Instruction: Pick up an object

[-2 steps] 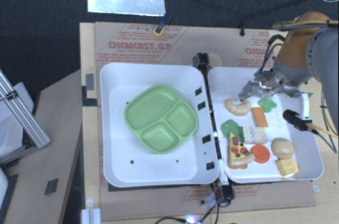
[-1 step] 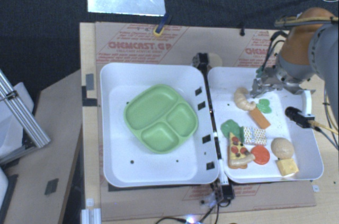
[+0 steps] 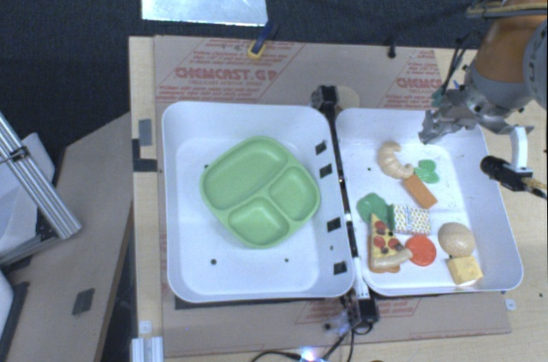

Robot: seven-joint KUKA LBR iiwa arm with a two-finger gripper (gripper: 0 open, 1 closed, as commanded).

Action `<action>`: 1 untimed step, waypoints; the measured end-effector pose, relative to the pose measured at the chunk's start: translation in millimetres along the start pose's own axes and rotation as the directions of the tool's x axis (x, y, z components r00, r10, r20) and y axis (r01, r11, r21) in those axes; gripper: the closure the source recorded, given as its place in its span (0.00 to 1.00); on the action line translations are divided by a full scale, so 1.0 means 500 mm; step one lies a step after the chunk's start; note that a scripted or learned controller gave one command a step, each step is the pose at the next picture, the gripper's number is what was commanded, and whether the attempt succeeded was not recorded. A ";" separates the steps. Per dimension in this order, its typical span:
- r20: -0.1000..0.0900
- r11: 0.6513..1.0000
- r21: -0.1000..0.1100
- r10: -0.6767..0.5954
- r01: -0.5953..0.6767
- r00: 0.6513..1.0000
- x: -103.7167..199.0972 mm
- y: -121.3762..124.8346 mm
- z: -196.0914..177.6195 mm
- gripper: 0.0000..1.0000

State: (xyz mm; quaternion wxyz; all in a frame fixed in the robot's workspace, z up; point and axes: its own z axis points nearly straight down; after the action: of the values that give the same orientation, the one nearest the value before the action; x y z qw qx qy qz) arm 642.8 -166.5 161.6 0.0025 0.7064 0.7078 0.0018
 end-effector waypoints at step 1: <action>0.000 1.000 0.002 -0.001 0.001 1.000 -0.015 0.010 -0.094 1.00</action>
State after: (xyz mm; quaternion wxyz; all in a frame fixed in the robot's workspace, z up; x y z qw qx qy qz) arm 647.5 -173.9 208.8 0.0018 0.7061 0.7081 0.0012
